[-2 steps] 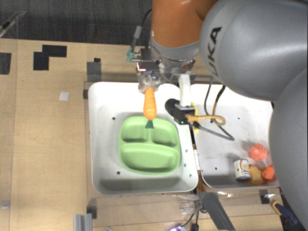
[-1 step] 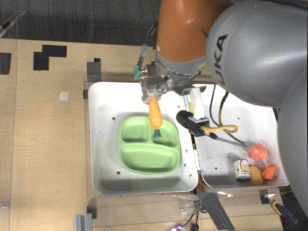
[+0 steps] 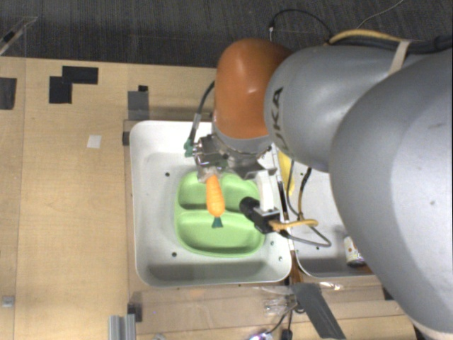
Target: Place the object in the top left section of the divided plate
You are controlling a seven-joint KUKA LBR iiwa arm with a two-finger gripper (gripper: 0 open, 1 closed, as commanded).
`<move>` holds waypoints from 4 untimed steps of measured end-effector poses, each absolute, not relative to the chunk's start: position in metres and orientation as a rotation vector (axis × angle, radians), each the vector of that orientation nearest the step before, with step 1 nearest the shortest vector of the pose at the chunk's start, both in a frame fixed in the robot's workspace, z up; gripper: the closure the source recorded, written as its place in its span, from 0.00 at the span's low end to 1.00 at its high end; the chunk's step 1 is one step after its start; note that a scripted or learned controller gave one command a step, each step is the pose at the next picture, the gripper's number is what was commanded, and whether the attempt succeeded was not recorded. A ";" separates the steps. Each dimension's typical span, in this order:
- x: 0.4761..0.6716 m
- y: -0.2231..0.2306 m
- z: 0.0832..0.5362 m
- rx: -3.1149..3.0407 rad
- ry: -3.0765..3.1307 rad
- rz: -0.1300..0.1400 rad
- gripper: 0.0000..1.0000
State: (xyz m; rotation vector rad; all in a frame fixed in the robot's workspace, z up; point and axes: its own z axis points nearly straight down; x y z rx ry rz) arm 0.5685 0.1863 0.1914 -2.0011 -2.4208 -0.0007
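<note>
the tool (image 3: 212, 163) hangs over the far part of the green divided plate (image 3: 212, 236) in the left bin (image 3: 152, 211). the carrot (image 3: 214, 197) dangles tip-up beneath it, apparently pinched; how wide it stands, i cannot tell.

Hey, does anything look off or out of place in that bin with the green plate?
The carrot looks odd: it lies across the ridge between sections of the green divided plate, not inside one compartment, just below the tool. Nothing looks spilled or damaged.
</note>
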 end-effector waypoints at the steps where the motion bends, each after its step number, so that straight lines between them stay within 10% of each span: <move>1: 0.538 0.119 0.299 -1.949 -2.467 -0.004 1.00; 4: 0.497 0.124 0.387 -1.293 -2.870 -0.006 1.00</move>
